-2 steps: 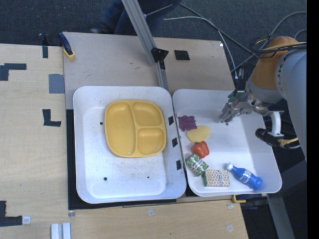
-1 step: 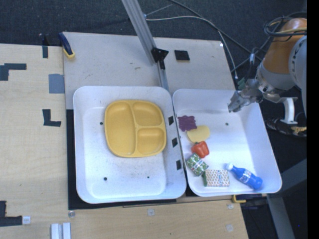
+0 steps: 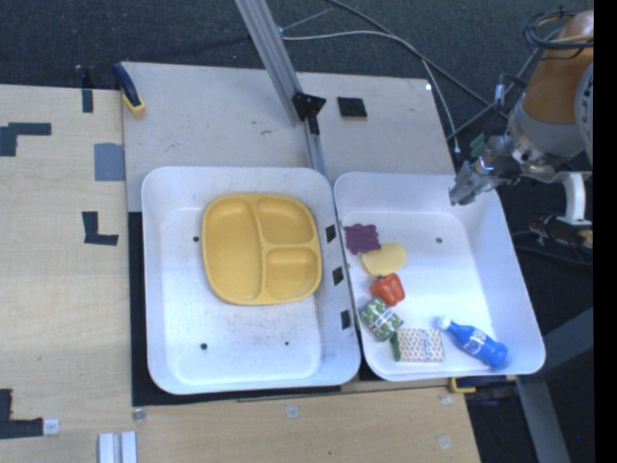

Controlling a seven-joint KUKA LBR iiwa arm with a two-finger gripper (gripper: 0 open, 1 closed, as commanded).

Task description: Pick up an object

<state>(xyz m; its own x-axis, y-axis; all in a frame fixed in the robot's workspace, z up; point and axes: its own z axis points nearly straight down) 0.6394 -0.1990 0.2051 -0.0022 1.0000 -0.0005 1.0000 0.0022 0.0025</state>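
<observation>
Gripper [image 3: 464, 190] above right bin [image 3: 482, 258] far rim, toys well apart.

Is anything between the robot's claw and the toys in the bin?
Nothing visible. The gripper hovers at the right bin's upper right corner, and bare white floor lies between it and the nearest toys, the purple piece and yellow piece.

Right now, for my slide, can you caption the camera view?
Gripper over the right bin's far rim, toy items clustered below; yellow divided plate in left bin.
</observation>
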